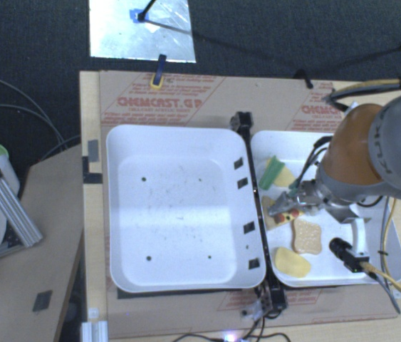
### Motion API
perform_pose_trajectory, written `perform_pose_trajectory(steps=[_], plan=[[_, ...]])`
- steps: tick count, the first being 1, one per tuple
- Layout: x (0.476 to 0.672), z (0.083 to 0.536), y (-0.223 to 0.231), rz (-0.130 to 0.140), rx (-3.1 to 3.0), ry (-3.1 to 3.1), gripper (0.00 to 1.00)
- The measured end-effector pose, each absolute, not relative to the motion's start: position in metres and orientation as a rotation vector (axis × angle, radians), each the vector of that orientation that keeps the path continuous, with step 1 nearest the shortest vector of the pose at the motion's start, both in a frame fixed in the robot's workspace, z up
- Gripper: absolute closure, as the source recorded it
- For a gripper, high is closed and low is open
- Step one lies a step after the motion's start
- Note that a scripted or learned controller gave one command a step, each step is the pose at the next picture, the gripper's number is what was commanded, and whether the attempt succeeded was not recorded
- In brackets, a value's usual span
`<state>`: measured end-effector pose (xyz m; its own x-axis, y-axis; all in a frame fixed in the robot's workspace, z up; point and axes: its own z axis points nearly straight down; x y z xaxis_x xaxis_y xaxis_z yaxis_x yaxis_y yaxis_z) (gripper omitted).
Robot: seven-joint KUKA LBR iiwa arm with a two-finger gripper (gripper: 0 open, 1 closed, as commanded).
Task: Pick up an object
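I am watching the arm [371,155] leaning over the right bin [399,258], beside the left bin [179,205]. The gripper [290,204] is hovering low near that bin's left wall; whether it is clenched I cannot tell. Bread slice [307,236], yellow piece [293,263] and green piece [271,171] are crowding there, so I am risking a glancing miss.

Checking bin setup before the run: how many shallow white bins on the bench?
2. The left shallow white bin sits mid-bench; the right shallow white bin touches it and holds food-like items, partly covered by the grey arm.
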<state>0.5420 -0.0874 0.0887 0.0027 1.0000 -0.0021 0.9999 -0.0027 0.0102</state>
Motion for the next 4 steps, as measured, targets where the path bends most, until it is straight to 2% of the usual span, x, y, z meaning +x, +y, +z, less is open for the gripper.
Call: perform_pose_trajectory(steps=[1, 2, 3, 4], plan=[[0.485, 0.094, -0.099, -0.001, 2.224, 2.219, 0.0], [0.52, 0.087, -0.086, 0.005, 2.212, 2.224, 0.0], [0.49, 0.088, -0.09, 0.013, 2.215, 2.213, 0.0], [0.492, 0.1, -0.089, 0.019, 2.21, 2.218, 1.0]])
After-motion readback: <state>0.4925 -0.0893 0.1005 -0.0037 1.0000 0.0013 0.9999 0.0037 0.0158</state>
